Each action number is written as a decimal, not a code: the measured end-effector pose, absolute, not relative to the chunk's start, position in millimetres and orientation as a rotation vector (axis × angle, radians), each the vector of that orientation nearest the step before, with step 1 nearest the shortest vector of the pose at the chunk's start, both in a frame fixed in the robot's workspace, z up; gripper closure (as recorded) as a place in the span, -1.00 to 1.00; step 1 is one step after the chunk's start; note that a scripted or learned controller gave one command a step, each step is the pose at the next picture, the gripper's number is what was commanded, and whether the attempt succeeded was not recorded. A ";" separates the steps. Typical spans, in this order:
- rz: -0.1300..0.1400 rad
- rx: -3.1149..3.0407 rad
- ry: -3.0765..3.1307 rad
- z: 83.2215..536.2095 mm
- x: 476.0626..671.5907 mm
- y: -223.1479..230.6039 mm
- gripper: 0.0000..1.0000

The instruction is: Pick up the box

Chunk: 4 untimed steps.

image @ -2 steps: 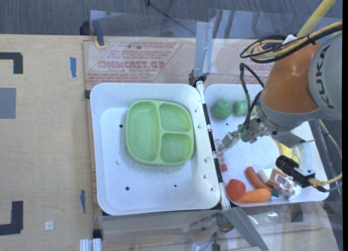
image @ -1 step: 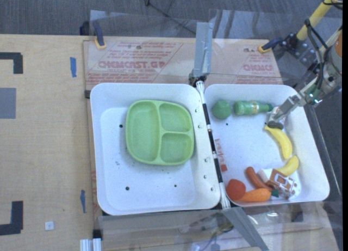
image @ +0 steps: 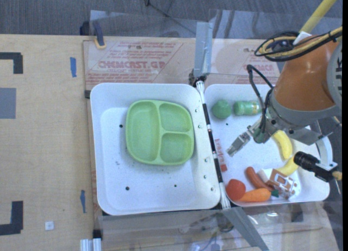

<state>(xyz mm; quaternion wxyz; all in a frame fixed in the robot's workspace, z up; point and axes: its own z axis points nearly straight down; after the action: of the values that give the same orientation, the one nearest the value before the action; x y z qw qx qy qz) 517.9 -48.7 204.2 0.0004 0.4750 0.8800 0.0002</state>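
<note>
The box (image: 283, 181) is small and white with orange markings. It lies in the front right corner of the right bin (image: 321, 193), beside a sausage (image: 254, 177) and a carrot (image: 255, 195). My gripper (image: 239, 143) hangs over the bare middle of the right bin, up and to the left of the box and well apart from it. Nothing shows in the gripper. The arm's orange band (image: 303, 81) covers the bin's back right part.
The right bin also holds a green ball (image: 221, 109), a green cylinder (image: 246, 107), a banana (image: 285, 151) and a red tomato (image: 235, 189). A green divided plate (image: 160, 132) lies in the left bin (image: 109, 184). A metal divider (image: 209, 135) separates the bins.
</note>
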 end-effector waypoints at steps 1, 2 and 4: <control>0.002 1.292 2.861 289.7 517.9 1.9 -1.00; 0.001 1.285 2.867 186.1 485.9 33.4 -1.00; 0.002 0.924 2.996 214.9 487.2 -60.5 -1.00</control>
<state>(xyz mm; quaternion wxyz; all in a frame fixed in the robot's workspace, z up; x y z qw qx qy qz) 487.2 -60.5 214.9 0.0030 0.2946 0.9556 0.0006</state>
